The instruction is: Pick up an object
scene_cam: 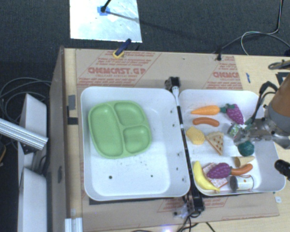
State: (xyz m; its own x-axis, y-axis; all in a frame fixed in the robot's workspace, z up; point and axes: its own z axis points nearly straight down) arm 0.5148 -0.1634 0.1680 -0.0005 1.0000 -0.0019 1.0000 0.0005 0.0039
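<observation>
Toy foods (pixel 217 142), glossy plastic, crowd the right bin (pixel 266 183); tool (pixel 241 135) grip state unclear.

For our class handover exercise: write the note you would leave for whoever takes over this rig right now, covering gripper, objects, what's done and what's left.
Gripper: low over the right bin, beside the pizza slice; finger state unclear, no grasp confirmed.
Right bin contents: carrot, grapes, sausage, banana and other toy foods.
Left bin: green divided plate.
Done: arm is down among the objects.
Left: secure one object and lift it.
</observation>
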